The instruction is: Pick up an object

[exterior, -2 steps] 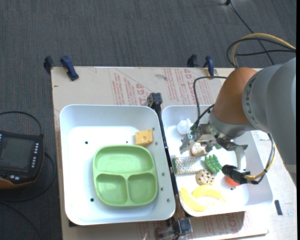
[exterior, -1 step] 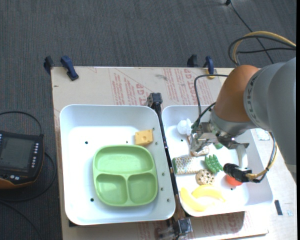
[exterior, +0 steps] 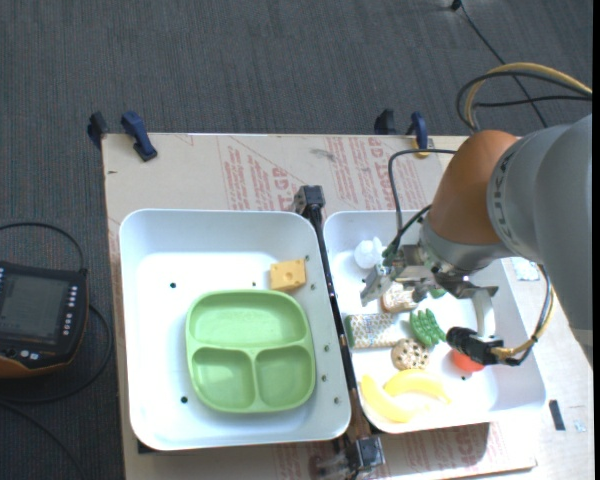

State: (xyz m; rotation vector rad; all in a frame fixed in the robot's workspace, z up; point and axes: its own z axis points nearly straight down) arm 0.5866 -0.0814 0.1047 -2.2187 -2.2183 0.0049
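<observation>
Here, the one camera looks down at a slant on a bench with two white bins side by side. The left bin [exterior: 140, 268] sits in the centre-left of the frame and holds a green tray [exterior: 250, 353] with three compartments, lying flat near the bin's lower middle. Just above the tray's upper right corner rests a yellow cheese wedge [exterior: 288, 274], apart from the tray.

The right bin [exterior: 515, 393], at lower right, holds the clutter the task draws on: a banana [exterior: 405, 393] at the bottom, a cookie [exterior: 410, 353] just above it, a speckled bar [exterior: 370, 330] to the cookie's left, a green piece [exterior: 425, 326], a white item [exterior: 368, 255] near the top, and something red [exterior: 467, 360] toward the right.

The arm [exterior: 510, 203] enters from the right and bends down over this bin, so its gripper [exterior: 420, 283] hangs low among the items, near a tan piece [exterior: 398, 296]. Whether it is clenched or released cannot be told; nothing is visibly held. The pick looks not yet done.

At far left, off the bench, lies a pendant [exterior: 25, 318].
</observation>
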